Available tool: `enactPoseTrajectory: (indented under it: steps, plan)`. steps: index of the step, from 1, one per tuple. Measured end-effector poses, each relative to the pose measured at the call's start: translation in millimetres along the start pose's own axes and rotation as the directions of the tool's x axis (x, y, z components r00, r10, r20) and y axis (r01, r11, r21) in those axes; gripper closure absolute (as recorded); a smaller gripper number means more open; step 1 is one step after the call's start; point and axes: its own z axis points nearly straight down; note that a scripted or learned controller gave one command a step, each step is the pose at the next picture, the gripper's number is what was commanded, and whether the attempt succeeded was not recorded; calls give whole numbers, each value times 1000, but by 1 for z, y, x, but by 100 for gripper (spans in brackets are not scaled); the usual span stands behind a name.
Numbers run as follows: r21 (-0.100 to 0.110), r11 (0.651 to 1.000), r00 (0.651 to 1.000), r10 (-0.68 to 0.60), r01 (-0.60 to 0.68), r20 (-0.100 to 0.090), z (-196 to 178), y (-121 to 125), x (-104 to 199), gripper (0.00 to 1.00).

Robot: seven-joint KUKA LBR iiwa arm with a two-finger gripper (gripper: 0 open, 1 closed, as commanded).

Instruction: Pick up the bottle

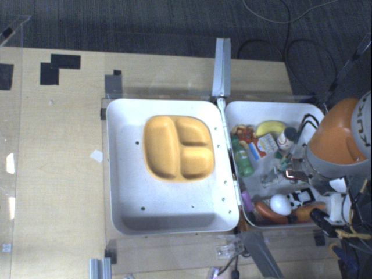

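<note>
A green bottle (244, 160) lies along the left wall of the right bin (273, 105), its neck pointing toward the far side. My gripper (286, 168) hangs low over the middle of that bin, under the orange band (337, 135) of the arm. It sits to the right of the bottle with a gap between them. I see nothing held in it.
The right bin is crowded: a banana (270, 127) at the back, a blue item (254, 151) and a red-and-white packet (267, 145) beside the bottle, a white ball (280, 203) and an orange-red item (268, 212) at the front. A yellow divided tray (177, 147) lies in the left bin (128, 173).
</note>
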Motion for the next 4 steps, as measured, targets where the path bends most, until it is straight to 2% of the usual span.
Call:
enactPoseTrajectory:
  steps: [1, 2, 3, 4]
  plan:
    - [-2, 876, 876, 481, -481, -1, 3, 53, 29, 0]
    - [-1, 784, 784, 621, -621, 0, 3, 82, 48, 0]
    - [2, 733, 733, 681, -681, 2, -11, 109, 57, 0]
    - [3, 801, 801, 598, -598, 1, -94, 60, 171, 0]
